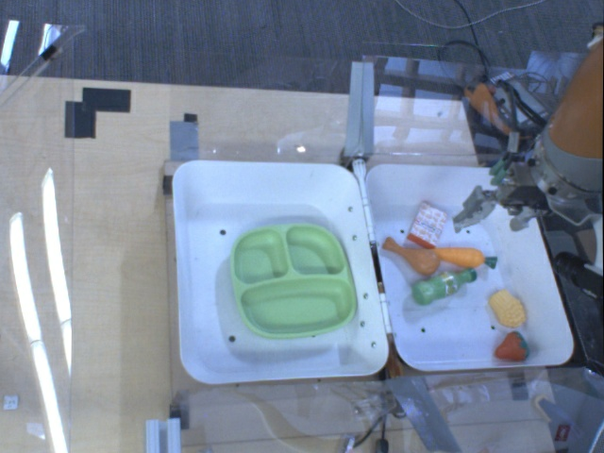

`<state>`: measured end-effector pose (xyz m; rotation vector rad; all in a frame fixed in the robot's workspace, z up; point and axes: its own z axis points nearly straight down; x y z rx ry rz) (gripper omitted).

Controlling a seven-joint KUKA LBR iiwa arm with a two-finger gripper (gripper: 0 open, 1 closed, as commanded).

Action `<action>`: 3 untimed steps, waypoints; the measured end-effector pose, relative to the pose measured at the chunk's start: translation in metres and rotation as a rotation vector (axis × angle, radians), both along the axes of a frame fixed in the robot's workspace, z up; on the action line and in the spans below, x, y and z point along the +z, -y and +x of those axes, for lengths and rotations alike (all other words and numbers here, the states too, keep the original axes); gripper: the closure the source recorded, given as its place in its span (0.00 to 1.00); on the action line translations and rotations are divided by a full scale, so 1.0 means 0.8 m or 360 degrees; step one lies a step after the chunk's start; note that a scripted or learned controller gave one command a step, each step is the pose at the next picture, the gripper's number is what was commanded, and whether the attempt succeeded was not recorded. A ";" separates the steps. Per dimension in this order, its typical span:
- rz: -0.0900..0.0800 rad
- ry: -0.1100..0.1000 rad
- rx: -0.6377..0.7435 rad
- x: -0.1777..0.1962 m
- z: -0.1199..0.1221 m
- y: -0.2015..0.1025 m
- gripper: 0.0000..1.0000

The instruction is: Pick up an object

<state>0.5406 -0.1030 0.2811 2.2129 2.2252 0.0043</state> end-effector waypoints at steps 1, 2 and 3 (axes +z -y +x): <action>-0.0001 0.0014 -0.0075 -0.240 0.003 0.038 0.00; 0.0001 0.0025 -0.0073 -0.225 0.007 0.035 1.00; 0.0001 0.0007 -0.0113 -0.098 0.044 -0.043 1.00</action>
